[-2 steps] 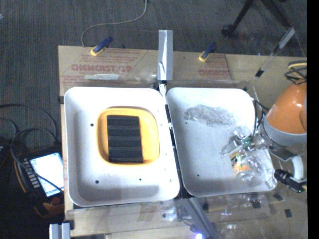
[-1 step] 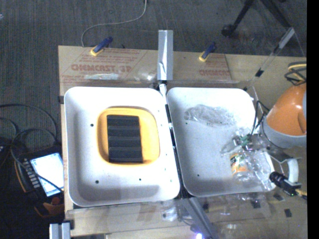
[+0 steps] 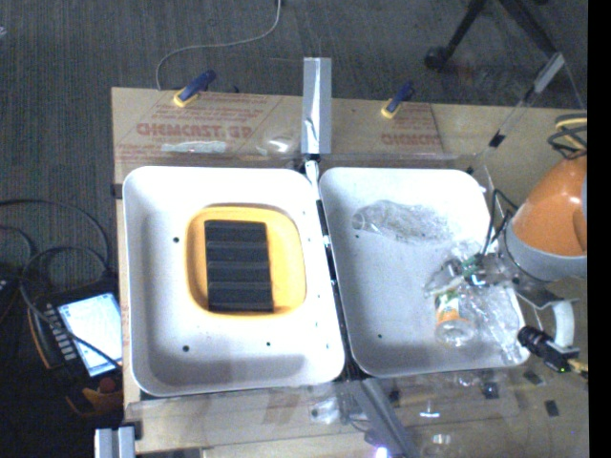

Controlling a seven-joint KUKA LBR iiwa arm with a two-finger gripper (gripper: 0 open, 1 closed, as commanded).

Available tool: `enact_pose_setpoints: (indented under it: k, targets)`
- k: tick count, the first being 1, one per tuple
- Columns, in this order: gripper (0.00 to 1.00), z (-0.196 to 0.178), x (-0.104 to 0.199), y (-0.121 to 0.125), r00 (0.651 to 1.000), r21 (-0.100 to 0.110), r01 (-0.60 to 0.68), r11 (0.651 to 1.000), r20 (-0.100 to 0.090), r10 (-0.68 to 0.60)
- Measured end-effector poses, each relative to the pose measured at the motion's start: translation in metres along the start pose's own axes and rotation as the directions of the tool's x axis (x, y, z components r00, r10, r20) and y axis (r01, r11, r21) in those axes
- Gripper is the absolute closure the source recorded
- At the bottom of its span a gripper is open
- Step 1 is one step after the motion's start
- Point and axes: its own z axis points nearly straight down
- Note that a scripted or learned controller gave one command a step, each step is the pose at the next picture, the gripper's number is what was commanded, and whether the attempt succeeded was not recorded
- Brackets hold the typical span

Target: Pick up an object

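Both white bins (image 3: pixel 153 284) look like smooth moulded plastic with a soft sheen; in the left one lies a yellow tray (image 3: pixel 291 256) of glossy plastic holding a matt black ribbed insert (image 3: pixel 239 265). In the right bin, a crumpled clear plastic bag (image 3: pixel 401 219) and a transparent plastic bottle (image 3: pixel 456 318) both catch glints of light. The bench top (image 3: pixel 143 127) at the upper left reads as dull brown board under clear film, and the arm's orange band (image 3: pixel 554 208) at the right edge is smooth and glossy.
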Motion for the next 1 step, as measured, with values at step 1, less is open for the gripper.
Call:
enact_pose_setpoints:
  k: [1]
  targets:
    - [1.00, -0.0712, 0.0499, 0.0311, 0.989, 0.052, -0.148, 0.988, -0.006, 0.149]
